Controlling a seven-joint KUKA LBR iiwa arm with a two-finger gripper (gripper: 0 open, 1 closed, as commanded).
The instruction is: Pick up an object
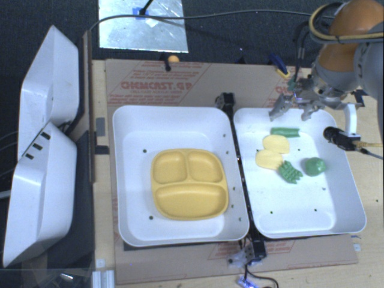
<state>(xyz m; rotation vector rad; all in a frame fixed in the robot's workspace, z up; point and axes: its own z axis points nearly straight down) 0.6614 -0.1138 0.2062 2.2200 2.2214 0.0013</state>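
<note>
The right bin point(312, 218) holds several small food toys. A green bar-shaped piece point(284, 132) lies near the bin's back. In front of it sit two pale yellow rounded pieces point(276, 143) point(269, 159), touching each other. A ridged green piece point(290, 172) and a round green lump point(314, 166) lie to their right. My gripper point(295, 107) hangs above the back rim of the right bin, just behind the green bar. Its fingers point(279, 108) are spread with nothing between them.
The left bin point(135, 221) holds a yellow three-compartment tray point(189, 182). A black post point(225, 100) stands between the bins at the back. Cables run across the bench behind the bins. Two stacked white bins point(45, 143) lean at the far left.
</note>
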